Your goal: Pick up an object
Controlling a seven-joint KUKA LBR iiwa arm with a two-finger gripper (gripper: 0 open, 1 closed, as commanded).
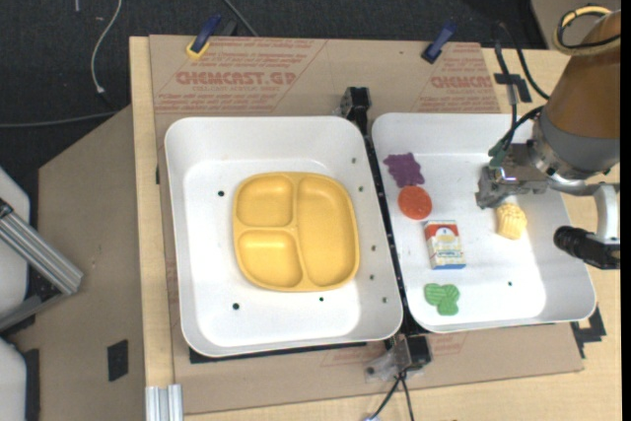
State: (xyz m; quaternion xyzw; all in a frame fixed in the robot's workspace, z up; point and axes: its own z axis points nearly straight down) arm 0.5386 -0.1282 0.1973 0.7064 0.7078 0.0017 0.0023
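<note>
Hovers at right of frame: gripper [498, 190], grip state impossible to tell. Just below lies pale yellow object [510, 220] in right bin [567, 301]. Best to centre over it, descend straight, close gently.

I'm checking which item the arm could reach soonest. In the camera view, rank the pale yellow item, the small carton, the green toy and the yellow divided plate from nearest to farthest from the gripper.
1. Pale yellow item, just below the gripper.
2. Small carton, to its lower left.
3. Green toy, near the right bin's front edge.
4. Yellow divided plate, in the left bin.
</note>
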